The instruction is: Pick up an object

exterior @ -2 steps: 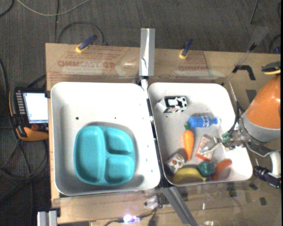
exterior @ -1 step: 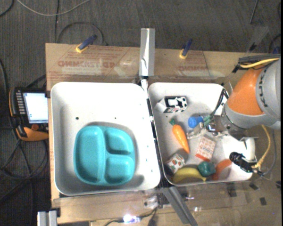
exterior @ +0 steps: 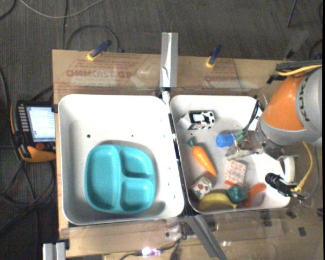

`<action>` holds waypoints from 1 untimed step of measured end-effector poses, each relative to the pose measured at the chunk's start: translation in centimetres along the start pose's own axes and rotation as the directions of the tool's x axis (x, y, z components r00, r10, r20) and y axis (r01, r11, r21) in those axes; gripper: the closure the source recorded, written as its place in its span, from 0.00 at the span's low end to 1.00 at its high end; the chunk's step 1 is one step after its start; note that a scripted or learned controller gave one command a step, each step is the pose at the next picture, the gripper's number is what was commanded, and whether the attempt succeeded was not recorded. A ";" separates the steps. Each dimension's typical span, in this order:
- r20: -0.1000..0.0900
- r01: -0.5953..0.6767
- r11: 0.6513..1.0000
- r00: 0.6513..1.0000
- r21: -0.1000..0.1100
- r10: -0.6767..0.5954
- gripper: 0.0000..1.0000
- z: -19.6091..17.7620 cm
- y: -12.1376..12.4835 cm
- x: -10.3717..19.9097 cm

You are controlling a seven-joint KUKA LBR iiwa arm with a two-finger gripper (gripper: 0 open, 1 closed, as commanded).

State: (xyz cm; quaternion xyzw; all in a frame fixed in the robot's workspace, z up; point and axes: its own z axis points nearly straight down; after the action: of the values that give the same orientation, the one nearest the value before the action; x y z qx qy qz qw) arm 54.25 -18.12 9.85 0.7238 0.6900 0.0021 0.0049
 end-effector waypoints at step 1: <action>0.000 0.000 1.000 1.000 0.000 0.000 0.00 0.0 0.0 0.0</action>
State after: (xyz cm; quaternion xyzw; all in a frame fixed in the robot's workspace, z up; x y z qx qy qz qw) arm 54.23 -18.13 9.84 0.7239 0.6899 0.0020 0.0048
